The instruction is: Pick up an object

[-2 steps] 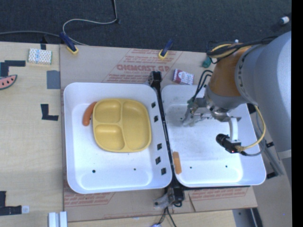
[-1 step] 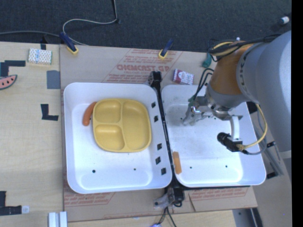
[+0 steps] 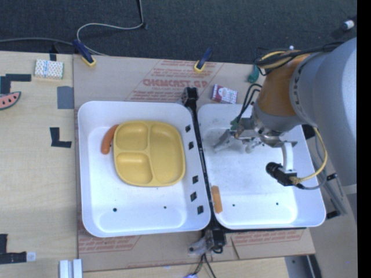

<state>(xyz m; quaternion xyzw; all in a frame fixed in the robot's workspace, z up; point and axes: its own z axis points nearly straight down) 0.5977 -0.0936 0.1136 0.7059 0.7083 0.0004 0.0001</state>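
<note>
Over the upper middle of the right bin [image 3: 301, 213] hangs my gripper [image 3: 235, 145], its two grey fingers spread open with nothing between them. A small orange piece [image 3: 216, 198] lies against that bin's left wall, well below the gripper. In the left bin [image 3: 95, 213] sits a yellow divided plate [image 3: 149, 153]. An orange sausage-shaped object [image 3: 106, 139] rests against the plate's left rim.
The grey arm with its orange band [image 3: 278, 88] covers the right bin's upper right side, with a black cable plug [image 3: 278, 174] hanging beneath it. A small red-and-white packet [image 3: 224, 94] lies on the cardboard behind the bins. Clamps [image 3: 202, 61] hold the cardboard's far edge.
</note>
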